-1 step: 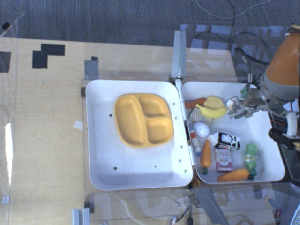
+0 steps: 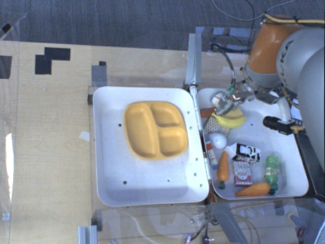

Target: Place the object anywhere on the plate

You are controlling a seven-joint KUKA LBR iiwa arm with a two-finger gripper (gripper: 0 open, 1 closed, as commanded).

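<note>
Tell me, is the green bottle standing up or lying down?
Lying down. The green bottle rests on its side on the right bin's floor, its cap end pointing toward the bin's near edge.

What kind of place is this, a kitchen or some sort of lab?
Most likely a robotics lab bench, not a kitchen. A robot arm reaches over two white bins, one with a yellow plate, one with toy food such as a banana, and loose cables trail across carpet.

Left of the gripper (image 2: pixel 227 101), past the bin wall (image 2: pixel 199 121), the plate (image 2: pixel 154 128) lies unobstructed; below it, crowded toys: banana (image 2: pixel 231 119), carrot (image 2: pixel 223 168).
</note>
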